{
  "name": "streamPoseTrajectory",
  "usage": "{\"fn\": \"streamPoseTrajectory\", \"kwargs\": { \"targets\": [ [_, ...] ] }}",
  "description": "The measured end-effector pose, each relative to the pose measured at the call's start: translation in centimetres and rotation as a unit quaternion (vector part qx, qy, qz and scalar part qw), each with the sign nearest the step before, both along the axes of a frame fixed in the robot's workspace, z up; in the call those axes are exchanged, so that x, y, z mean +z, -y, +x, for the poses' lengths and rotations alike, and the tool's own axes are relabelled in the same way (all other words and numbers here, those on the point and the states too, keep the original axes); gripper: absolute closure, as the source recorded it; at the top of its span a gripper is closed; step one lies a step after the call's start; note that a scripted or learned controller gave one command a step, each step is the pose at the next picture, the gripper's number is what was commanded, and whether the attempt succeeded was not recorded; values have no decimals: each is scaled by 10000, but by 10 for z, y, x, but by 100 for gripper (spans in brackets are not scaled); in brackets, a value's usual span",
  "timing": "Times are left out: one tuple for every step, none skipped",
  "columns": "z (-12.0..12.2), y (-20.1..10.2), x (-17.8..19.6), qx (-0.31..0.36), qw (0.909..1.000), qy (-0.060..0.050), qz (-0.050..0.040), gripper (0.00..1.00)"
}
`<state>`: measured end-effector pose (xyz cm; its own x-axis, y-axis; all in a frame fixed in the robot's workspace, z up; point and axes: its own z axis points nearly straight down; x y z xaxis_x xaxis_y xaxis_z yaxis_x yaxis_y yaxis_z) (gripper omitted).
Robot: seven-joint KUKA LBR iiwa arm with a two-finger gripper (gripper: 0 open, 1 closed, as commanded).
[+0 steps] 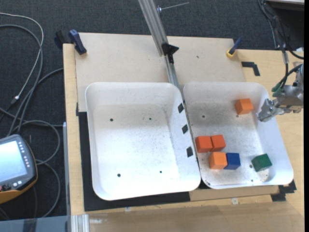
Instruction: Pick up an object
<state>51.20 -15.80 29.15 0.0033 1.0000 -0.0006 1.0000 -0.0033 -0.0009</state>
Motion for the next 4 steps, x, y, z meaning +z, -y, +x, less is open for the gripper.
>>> {"fn": "streamPoseTrajectory", "kwargs": {
  "targets": [
    [1, -2, 0, 22, 10000, -1, 5, 0],
    [23, -28, -124, 28, 10000, -40, 23, 0],
    [23, -64, -177, 10, 10000, 57, -12, 0],
    [2, -70, -184, -2, 9999, 145, -20, 0]
  ]
}}
